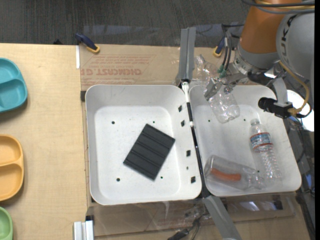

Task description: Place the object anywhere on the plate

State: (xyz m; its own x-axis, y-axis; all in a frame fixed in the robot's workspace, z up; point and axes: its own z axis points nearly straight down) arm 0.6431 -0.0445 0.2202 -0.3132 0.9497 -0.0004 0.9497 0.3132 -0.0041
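Over right bin (295,181): claw (220,86) at crumpled clear plastic cup (223,105); grip state unreadable.
Cup looks light, flimsy, slick; pinch the rim gently.

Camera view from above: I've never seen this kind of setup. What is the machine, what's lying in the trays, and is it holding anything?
One fixed camera looks down at a slant on a bench. The grey and orange robot arm reaches in from the right. Its claw hangs over the right bin, at a crumpled clear plastic cup; whether it grips the cup is unclear. That bin also holds a water bottle and a clear plastic container. The left bin holds a black ridged slab. Coloured plates sit far left.
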